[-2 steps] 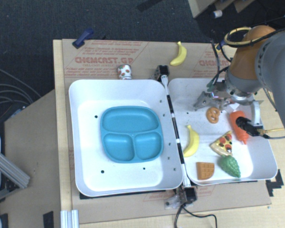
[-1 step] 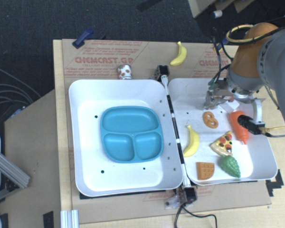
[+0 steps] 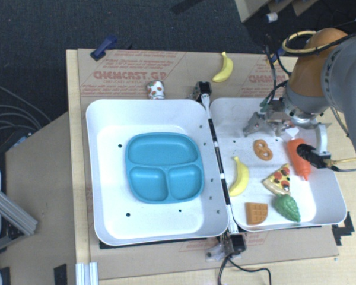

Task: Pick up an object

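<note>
We start with the bench (image 3: 77,159), a brown board filling most of the frame and carrying two shallow white bins side by side. The left bin (image 3: 101,159) sits centre-left and holds a blue divided plate (image 3: 164,166) laid flat in its middle, probably there as a drop-off place. The right bin (image 3: 329,200) at centre-right is where the pickable things are gathered, which we think explains why the arm (image 3: 320,64) comes in from the upper right and leans over that bin's top edge.

The gripper (image 3: 267,123) hangs low over the upper part of the right bin, just above the pretzel (image 3: 263,149); nothing lies between its fingers, and we cannot tell how wide they stand.

In the right bin we see a carrot (image 3: 301,159) at the right, a yellow banana (image 3: 240,177) along the left wall, a pizza slice (image 3: 279,181) at mid-bin, a green leafy piece (image 3: 288,208) and a waffle (image 3: 256,213) near the bottom. The pretzel looks like the closest candidate.

Outside the bins, a second banana (image 3: 223,70) rests on the board at top centre.
</note>
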